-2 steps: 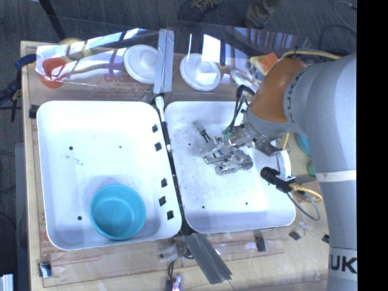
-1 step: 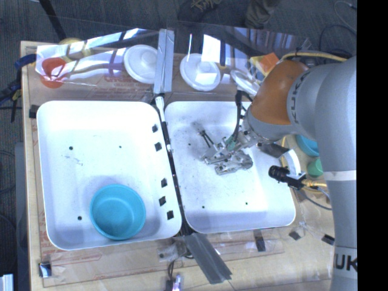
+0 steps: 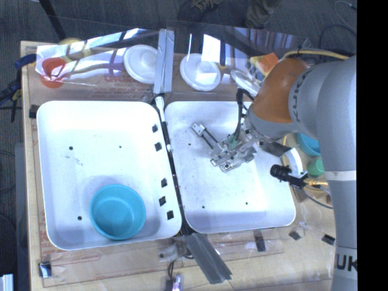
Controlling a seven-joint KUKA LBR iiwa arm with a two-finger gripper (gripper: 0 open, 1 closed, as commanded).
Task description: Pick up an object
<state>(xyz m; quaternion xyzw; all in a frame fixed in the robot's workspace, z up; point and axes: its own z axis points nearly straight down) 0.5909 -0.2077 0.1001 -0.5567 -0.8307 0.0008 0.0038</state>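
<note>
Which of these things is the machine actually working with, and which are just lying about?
Part of the job:
- the tool, low over the right bin
- the blue bowl in the left bin, something it could pick up

Just lying about:
- white lids behind the bins
- an orange scoop at the back left
- odds and ends along the right bin's outer side

Left bin (image 3: 54, 132): bowl (image 3: 118, 211) in near corner. Right bin (image 3: 267, 208): pincer (image 3: 227, 160) at centre.
</note>
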